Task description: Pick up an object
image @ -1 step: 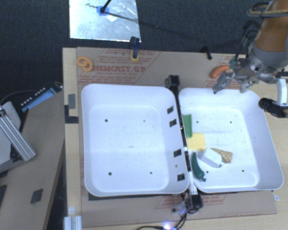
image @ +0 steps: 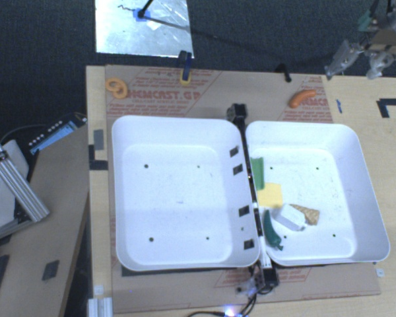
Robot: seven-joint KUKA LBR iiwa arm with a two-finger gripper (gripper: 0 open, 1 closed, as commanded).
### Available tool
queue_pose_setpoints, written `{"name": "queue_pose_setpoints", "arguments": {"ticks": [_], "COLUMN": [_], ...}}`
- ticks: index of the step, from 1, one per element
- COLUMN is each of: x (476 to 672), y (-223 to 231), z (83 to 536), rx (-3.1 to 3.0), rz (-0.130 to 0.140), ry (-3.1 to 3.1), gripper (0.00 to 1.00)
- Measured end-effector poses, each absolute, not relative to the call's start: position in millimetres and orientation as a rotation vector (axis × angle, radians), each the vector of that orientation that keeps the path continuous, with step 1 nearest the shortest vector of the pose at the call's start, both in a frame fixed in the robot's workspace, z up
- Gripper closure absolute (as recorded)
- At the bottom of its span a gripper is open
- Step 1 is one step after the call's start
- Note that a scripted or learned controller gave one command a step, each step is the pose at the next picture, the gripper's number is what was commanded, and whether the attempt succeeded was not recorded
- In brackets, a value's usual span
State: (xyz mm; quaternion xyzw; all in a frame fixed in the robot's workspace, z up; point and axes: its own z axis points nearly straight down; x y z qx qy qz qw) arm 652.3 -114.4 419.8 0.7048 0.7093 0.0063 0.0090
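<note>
Two shallow white bins sat side by side on the bench. The left bin showed bare floor with a few small dark dots. Beyond that bin's far left corner one tan ring-shaped piece lay on the bench, and beyond its far right corner stood one small blue and yellow clamp.

Five objects lay in the right bin, all crowded toward the wall it shares with the left bin. One green strip ran along that wall. Just nearer the camera lay one yellow square block. Below it one dark green curved piece hugged the same wall, its shape hard to make out. To its right one white block touched one brown wedge, which it partly covered.

Beyond the right bin's far edge one orange sausage-shaped thing lay on the bench.

The pincer hung well beyond the right bin's far right corner, over the bench edge, the arm cut off by the frame. Its two fingers stood apart, with nothing between them.
</note>
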Motion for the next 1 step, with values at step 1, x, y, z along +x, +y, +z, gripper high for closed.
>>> {"name": "queue_pose_setpoints", "arguments": {"ticks": [1], "x": [651.9], "y": [-114.4], "z": [420.1], "rx": [2.205], "rz": [0.005], "ry": [2.226], "gripper": [1.0]}}
